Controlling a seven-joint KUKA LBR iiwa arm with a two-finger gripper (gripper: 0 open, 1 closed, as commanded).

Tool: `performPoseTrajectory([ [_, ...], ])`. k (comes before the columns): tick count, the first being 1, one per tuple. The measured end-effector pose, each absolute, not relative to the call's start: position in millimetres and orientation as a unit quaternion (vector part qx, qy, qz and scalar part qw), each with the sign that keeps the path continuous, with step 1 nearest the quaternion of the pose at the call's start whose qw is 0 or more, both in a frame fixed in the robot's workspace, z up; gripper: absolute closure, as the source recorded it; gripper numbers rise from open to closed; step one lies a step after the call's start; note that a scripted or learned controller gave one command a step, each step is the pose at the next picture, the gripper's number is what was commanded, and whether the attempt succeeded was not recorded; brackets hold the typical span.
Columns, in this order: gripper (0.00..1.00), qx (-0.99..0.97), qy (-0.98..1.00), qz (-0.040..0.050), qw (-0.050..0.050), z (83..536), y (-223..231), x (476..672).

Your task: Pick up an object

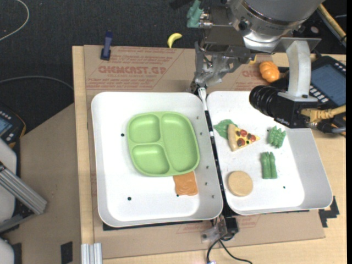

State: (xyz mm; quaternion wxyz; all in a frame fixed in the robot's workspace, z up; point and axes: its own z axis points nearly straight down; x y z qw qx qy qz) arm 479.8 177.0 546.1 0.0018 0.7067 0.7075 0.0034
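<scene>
Objects to pick from lie in the two white bins, all nearer the camera than the end effector (206,78), which hangs over the far end of the seam where the bins meet; whether it is spread or closed cannot be told from this angle, and nothing is seen in its grip. Largest is the green divided plate (163,143) in the left bin (107,164), below and to the left of the end effector: it is wide and shallow, so a grasp there would likely slip off its rim. Next, in the right bin (308,169), come the round cookie (240,183) and the pizza slice (242,137), both flat, which a descent could press on without catching. The orange piece (186,185) beside the plate looks equally flat. Smallest are the two green vegetable pieces (268,165) and (276,136), which could roll aside. Straight down from here risks striking the bin walls.
</scene>
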Motion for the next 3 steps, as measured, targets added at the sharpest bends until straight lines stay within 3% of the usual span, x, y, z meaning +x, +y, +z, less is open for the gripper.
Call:
performPoseTrajectory([
  [1, 1.00, 0.705, 0.709, -0.0056, -0.003, 441, 227, 477.8],
  [2, 1.00, 0.710, 0.705, -0.0077, -0.003, 317, 167, 477.9],
  [3, 1.00, 0.709, 0.706, -0.0040, -0.002, 245, 152, 524.6],
])
